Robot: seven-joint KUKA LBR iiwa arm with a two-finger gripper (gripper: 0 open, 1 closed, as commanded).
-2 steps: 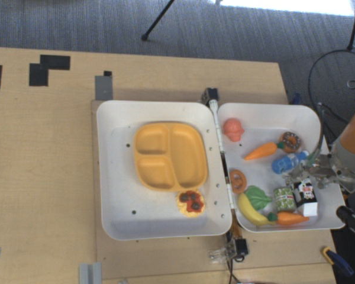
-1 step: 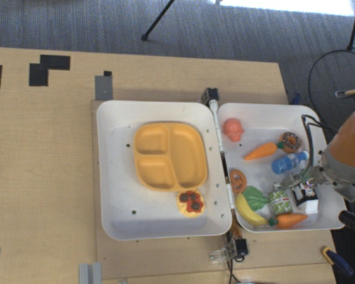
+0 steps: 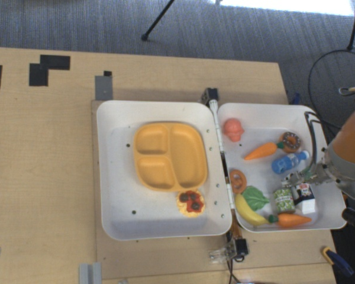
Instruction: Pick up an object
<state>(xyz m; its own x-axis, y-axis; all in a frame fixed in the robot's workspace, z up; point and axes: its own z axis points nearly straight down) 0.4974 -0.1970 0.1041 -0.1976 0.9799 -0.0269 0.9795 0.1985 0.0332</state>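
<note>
The right bin [image 3: 319, 129] holds several toy foods: a pink strawberry [image 3: 232, 129], a carrot [image 3: 261, 151], a chocolate donut [image 3: 290, 141], a blue bottle [image 3: 289, 161], a pretzel [image 3: 237, 180], a banana [image 3: 248, 210], a green leaf [image 3: 257, 197], a green can [image 3: 283, 200] and a second carrot [image 3: 294, 220]. The arm [image 3: 350, 149] comes in over the bin's right rim. My gripper [image 3: 303, 185] is low over the bin's right side, between the blue bottle and a small white and black carton [image 3: 306, 201]. Nothing is visibly lifted.
The left bin [image 3: 115, 176] carries a yellow divided plate [image 3: 168, 157] and a small toy pizza [image 3: 191, 202] near its front rim. A metal divider bar [image 3: 219, 147] runs between the bins. Tripod legs stand on the carpet behind the bench.
</note>
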